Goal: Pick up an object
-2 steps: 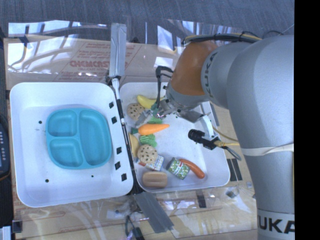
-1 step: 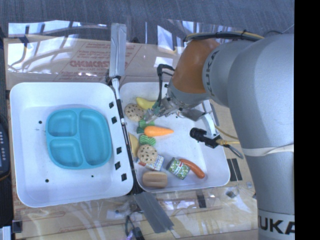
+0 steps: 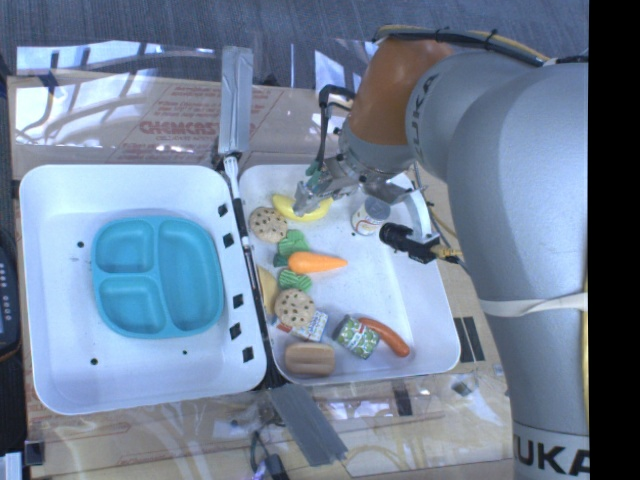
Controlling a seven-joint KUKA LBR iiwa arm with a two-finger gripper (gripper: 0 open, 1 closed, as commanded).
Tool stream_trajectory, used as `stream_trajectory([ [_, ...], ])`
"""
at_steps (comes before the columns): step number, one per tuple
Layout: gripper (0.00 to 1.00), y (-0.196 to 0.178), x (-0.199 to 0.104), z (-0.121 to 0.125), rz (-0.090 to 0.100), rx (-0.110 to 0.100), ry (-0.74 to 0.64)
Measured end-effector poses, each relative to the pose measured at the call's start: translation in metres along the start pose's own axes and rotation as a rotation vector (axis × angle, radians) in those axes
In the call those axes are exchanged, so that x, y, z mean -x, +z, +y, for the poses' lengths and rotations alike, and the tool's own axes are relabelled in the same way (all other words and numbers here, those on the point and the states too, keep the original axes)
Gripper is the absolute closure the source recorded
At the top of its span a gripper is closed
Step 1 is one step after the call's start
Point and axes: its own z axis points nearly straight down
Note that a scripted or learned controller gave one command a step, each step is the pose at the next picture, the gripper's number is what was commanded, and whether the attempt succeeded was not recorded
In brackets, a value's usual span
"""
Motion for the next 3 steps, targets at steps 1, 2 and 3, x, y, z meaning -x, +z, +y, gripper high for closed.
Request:
stream_trajectory([
  [1, 0.0, 0.001, 0.0, 0.0, 0.001, -0.001, 0.0],
  [2, 0.0, -0.047, -0.024, 0.015, 0.0, 0.001, 0.154],
  [3, 0.0, 0.048, -0.006, -0.033, -0.001, 0.009, 0.218],
])
